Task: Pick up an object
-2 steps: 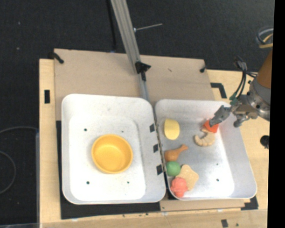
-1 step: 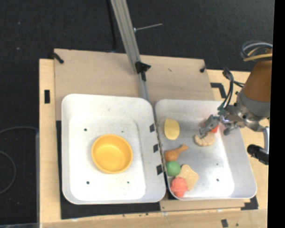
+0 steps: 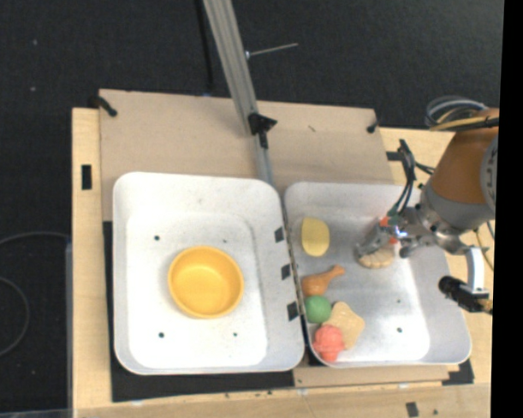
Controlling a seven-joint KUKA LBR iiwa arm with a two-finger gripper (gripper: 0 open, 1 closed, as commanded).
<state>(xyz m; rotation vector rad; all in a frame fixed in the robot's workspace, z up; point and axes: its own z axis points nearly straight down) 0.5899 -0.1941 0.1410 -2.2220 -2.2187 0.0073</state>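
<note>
The grey arm (image 3: 455,198) reaches in from the right, its orange band (image 3: 464,164) sitting above the wrist. The wrist angles down and leftward, carrying the two-finger gripper (image 3: 373,248) low. Cables (image 3: 406,179) loop along the wrist's near side above the gripper body.

Two white bins sit side by side on the bench: a left bin (image 3: 140,242) and a right bin (image 3: 411,329). The left one carries one yellow bowl (image 3: 206,282). The right one carries six small items: one yellow piece (image 3: 315,237), one orange drumstick shape (image 3: 322,279), one green ball (image 3: 318,309), one pink ball (image 3: 329,341), one tan piece (image 3: 348,322), and one beige piece (image 3: 377,258).
</note>
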